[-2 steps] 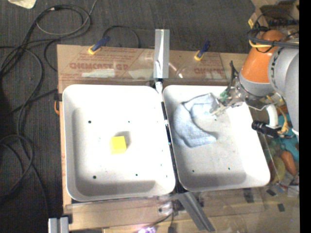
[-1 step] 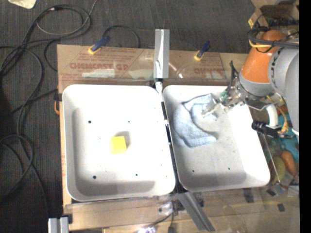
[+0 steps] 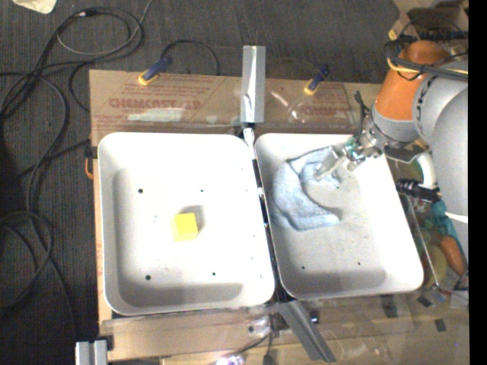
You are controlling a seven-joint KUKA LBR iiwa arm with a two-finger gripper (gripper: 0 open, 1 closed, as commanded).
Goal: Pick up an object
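Right now the gripper (image 3: pixel 329 166) sits low over the far end of the pale blue cloth (image 3: pixel 300 196) in the right bin (image 3: pixel 380 272). The cloth runs from the gripper toward the near left. Whether it holds any fabric, I cannot tell.

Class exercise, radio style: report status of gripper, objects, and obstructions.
Gripper low over the pale blue cloth in the right bin. Yellow block sits alone in the left bin. Nothing blocking either.

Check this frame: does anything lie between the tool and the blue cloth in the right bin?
Nothing visible does. The tool sits directly over the upper part of the blue cloth in the right bin. The yellow block lies apart in the left bin.
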